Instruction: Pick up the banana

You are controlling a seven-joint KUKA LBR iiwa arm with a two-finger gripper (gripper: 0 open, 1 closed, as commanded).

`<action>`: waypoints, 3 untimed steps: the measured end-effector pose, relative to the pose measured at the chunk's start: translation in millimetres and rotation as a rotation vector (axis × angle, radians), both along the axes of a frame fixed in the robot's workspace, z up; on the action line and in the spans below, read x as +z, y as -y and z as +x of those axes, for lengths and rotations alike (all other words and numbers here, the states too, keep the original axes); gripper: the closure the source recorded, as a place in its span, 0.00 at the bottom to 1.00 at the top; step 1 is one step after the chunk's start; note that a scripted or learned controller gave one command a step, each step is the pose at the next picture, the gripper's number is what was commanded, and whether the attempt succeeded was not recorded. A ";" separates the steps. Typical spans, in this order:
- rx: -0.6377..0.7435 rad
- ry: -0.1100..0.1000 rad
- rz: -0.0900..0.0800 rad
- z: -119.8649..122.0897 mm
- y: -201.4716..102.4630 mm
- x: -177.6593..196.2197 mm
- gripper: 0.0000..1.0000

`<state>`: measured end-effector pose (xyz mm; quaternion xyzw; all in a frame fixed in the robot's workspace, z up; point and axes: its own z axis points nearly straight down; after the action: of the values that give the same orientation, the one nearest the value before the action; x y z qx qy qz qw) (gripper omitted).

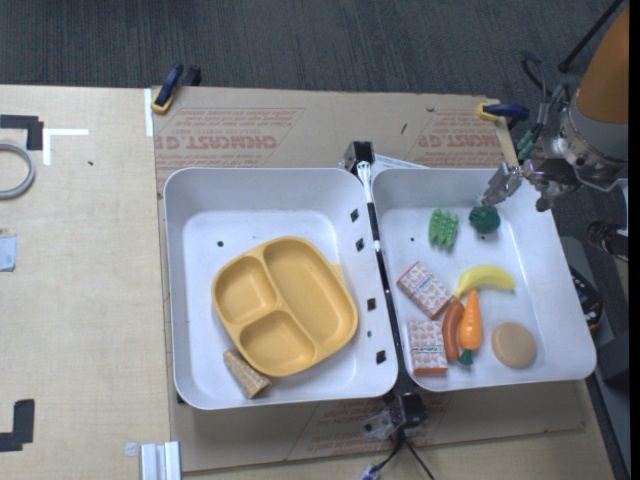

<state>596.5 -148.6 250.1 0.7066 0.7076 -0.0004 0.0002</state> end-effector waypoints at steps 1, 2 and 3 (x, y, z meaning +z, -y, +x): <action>0.135 0.000 0.001 -53.0 23.0 -88.5 0.00; 0.395 0.000 0.001 -41.1 39.6 -157.8 0.00; 0.393 0.002 0.000 -40.2 39.8 -147.4 1.00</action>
<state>556.2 -188.4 102.7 0.5548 0.8320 0.0004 0.0012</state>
